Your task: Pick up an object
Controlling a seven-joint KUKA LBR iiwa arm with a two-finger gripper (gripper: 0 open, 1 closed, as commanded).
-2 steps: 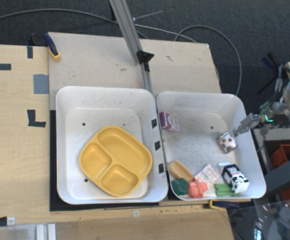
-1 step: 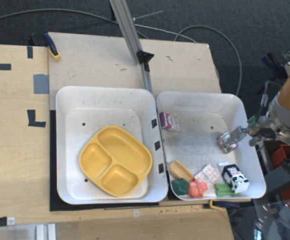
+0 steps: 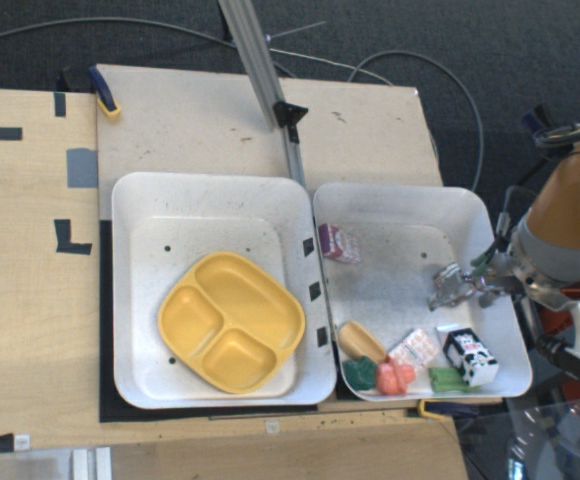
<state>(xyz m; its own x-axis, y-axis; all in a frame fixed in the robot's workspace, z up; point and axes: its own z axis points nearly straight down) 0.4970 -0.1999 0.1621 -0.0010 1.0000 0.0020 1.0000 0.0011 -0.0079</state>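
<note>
while the gripper (image 3: 450, 286) hangs low over the right bin (image 3: 400, 200), whether it is open or holds anything i cannot tell. most objects crowd the bin's near edge: bun (image 3: 361, 341), packet (image 3: 414, 348), cow carton (image 3: 470, 357). a small pack (image 3: 340, 243) sits apart, easiest to reach. yellow tray (image 3: 232, 320) fills the left bin (image 3: 210, 190).

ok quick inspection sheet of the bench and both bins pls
surface: two white bins side by side on a pale bench; left bin, right bin
job's things: right bin holds a small purple-and-white packet, a tan bun-like piece, green piece, pink piece, pink-white wrapper, black-and-white carton
clutter: yellow divided tray in left bin
grippers: gripper over the right bin's right side, nothing seen between its fingers
cables: thin cable looping behind the bench
surroundings: dark carpet, slanted metal pole
</note>
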